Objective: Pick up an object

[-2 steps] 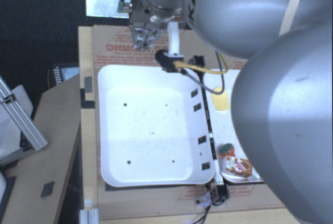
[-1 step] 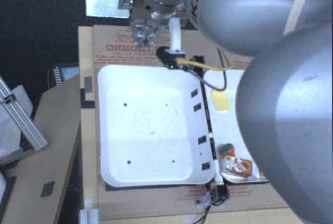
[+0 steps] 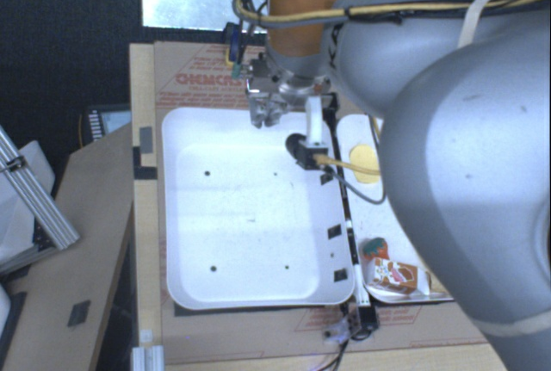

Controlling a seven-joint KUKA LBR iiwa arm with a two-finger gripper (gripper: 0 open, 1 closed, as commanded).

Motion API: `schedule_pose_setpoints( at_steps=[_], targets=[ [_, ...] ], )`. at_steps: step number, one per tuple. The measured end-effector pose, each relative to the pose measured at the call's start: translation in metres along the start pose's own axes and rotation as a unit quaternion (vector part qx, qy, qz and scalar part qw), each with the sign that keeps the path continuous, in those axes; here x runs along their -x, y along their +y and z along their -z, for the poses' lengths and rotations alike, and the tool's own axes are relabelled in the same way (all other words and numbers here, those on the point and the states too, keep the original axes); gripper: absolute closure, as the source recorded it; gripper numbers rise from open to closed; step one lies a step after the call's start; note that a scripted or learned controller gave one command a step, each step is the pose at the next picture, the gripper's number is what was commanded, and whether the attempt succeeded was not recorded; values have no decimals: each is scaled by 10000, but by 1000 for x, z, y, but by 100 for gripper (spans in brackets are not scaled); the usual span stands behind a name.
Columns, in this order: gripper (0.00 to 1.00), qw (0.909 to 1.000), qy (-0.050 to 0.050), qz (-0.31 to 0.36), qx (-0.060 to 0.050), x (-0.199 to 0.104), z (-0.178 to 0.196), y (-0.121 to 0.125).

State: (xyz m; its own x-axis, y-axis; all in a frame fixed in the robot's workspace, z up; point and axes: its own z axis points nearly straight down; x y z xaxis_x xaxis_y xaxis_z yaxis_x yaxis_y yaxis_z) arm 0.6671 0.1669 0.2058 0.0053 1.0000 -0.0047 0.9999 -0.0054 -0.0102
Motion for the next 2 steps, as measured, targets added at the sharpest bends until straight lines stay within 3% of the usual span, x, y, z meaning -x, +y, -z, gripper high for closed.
schedule_pose_setpoints(
  at_steps=[1, 2],
  targets=[
    [100, 10000, 10, 11, 19, 35, -129, 1],
    [100, 9999, 41, 66, 77, -12, -33, -29]
  ],
)
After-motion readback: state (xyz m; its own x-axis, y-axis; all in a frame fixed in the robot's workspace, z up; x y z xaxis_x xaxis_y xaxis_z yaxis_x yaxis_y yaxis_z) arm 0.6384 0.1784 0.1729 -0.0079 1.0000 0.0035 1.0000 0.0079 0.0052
